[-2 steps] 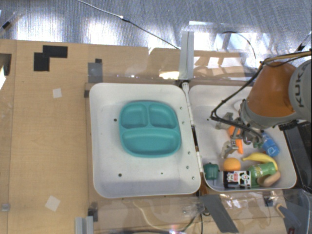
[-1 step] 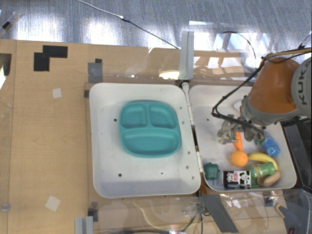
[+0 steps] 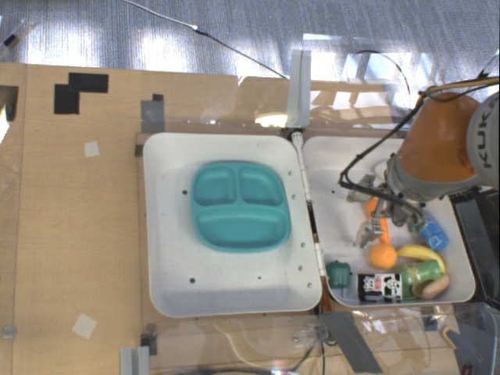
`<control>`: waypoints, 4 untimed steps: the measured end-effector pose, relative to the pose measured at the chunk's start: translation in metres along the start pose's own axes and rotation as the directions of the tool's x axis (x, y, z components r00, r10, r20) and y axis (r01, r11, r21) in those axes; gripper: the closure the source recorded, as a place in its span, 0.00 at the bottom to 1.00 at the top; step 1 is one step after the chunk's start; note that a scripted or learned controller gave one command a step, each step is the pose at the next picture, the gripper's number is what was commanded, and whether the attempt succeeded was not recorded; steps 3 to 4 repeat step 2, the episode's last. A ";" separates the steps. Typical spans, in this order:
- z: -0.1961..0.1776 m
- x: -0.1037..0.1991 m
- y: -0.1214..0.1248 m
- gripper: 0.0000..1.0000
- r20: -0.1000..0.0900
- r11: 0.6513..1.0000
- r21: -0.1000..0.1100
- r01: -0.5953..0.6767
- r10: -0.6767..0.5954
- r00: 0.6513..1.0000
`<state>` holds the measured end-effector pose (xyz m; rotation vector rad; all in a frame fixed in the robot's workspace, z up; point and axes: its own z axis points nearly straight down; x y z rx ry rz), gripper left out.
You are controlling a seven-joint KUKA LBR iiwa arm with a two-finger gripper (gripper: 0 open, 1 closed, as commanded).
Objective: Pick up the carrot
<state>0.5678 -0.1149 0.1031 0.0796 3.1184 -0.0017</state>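
The carrot (image 3: 373,207) shows as a slim orange shape in the right bin (image 3: 328,178), partly hidden under the wrist. My gripper (image 3: 372,233) hangs directly over it, near the middle of that bin, below the arm's orange band (image 3: 441,139). The gripper's metal parts overlap the carrot's lower end, and I cannot make out whether the carrot is held or merely lies beneath.
Close below the gripper lie an orange ball (image 3: 383,256), a banana (image 3: 422,252), a green bottle (image 3: 422,273), a black-and-white carton (image 3: 380,287), a teal cup (image 3: 338,273) and a blue item (image 3: 434,237). The left bin (image 3: 164,209) holds a teal divided plate (image 3: 238,206).
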 end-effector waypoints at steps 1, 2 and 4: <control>0.012 0.028 -0.008 0.00 -0.003 0.942 0.002 -0.335 0.335 0.942; -0.001 0.025 -0.007 1.00 0.004 0.944 -0.001 -0.329 0.329 0.944; -0.001 0.025 -0.007 1.00 0.004 0.944 -0.001 -0.329 0.329 0.944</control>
